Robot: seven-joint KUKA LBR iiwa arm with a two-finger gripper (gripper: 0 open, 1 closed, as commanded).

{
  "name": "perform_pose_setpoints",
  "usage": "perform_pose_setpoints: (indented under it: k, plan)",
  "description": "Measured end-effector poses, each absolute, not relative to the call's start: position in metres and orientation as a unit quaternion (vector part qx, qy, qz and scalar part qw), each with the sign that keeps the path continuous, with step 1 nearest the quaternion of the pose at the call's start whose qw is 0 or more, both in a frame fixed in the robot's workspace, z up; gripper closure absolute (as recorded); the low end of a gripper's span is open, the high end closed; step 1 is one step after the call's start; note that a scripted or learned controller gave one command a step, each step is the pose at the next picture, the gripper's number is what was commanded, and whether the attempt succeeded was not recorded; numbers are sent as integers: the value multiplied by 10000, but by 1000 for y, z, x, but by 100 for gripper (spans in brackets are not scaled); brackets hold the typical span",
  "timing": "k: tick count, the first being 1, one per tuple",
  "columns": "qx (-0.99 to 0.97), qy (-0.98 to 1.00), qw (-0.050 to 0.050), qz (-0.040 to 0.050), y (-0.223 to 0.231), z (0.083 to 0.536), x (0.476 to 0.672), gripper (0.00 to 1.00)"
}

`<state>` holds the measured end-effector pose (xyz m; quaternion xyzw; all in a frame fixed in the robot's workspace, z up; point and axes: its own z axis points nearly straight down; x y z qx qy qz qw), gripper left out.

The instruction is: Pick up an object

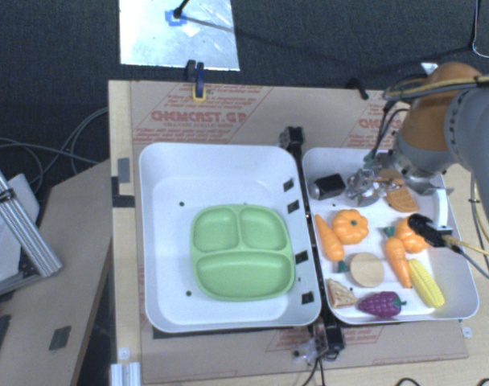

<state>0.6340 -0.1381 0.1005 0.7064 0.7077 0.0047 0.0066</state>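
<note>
My gripper hangs low over the back part of the right bin, and the arm comes in from the right. A small black block lies just left of it, in the bin's back left corner. An orange-brown flat piece lies just right of the gripper. In front of the gripper sits an orange pumpkin, with a carrot on its left. Whether anything is in the gripper is unclear.
Nearer the front of the right bin lie a tan disc, a sandwich wedge, purple grapes, a corn cob, a second carrot and an orange piece. In the left bin lies a green divided plate.
</note>
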Motion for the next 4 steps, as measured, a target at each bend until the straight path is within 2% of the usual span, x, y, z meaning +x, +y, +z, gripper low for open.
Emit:
perform_pose_setpoints:
  k: [1, 2, 3, 4]
  plan:
    - [7071, 7071, 24, 14, -148, 157, 636, 100]
    - [7049, 7093, 20, 15, -139, 214, 640, 100]
    - [7050, 7092, 13, 11, -139, 225, 641, 100]
    - [7044, 7098, -7, 0, -87, 214, 621, 100]
